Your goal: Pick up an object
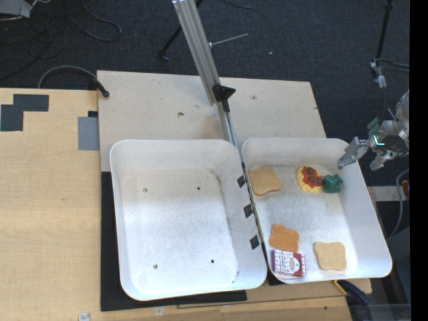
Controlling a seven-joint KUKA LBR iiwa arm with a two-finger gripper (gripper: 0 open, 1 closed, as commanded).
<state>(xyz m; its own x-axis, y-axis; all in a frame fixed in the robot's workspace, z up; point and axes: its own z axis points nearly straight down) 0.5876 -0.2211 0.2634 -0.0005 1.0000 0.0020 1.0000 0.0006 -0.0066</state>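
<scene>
While the gripper (361, 150) hangs at about three o'clock in the camera view, just over the upper right corner of the right-hand shallow white plastic bin (374, 212), nothing lies between its grey metal parts, and whether they are spread or closed cannot be told from this angle; the things to pick all rest in that right bin: a tan slice of toy bread (265, 180) sits near the bin's upper left, at ten o'clock within it; a round yellow toy with a red topping (309, 178) lies at one o'clock, touching a small dark green block (332, 184) just to its right; an orange-brown toy toast slice (284, 237) lies at seven o'clock, with a red and white printed packet (287, 263) just below it, against the lower rim; a pale beige bread slice (330, 256) sits at five o'clock; the left-hand white bin (127, 179) stands beside it on the pale counter (281, 109); a ribbed silver aluminium post (198, 45) rises slantwise at twelve o'clock.
</scene>
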